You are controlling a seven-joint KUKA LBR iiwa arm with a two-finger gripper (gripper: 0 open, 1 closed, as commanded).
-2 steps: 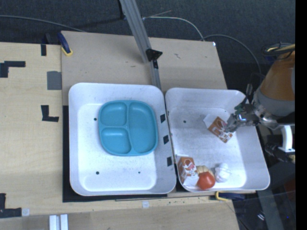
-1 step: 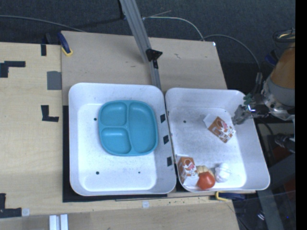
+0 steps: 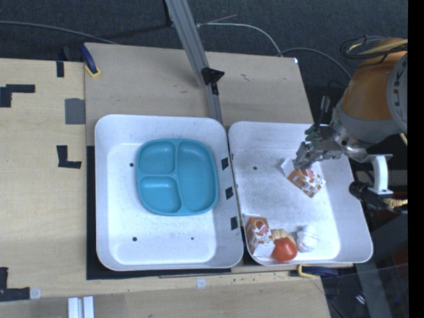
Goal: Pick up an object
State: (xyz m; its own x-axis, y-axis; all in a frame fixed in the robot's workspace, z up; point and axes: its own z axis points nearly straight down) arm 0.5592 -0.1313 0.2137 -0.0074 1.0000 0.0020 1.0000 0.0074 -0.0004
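So the arm (image 3: 371, 105) comes in over the right edge of the right bin (image 3: 344, 244), and the gripper (image 3: 310, 152) sits low over that bin's upper right part. It's right on top of a small red and white packet (image 3: 307, 181), touching or nearly touching the packet's upper left end. Honestly can't tell how far the pincer is spread or whether it has actually got hold of anything, the fingers are just a dark blur from up here.

The packet lies flat, with its long axis running diagonally from upper left to lower right, the lower end pointing toward the bin's right edge.

Down at the near edge of the same bin there's a little cluster: a red tomato (image 3: 284, 250), a brown and red snack pack (image 3: 257, 232) and something white and crumpled (image 3: 307, 238). The left bin (image 3: 112, 177) carries a teal divided plate (image 3: 177, 176).
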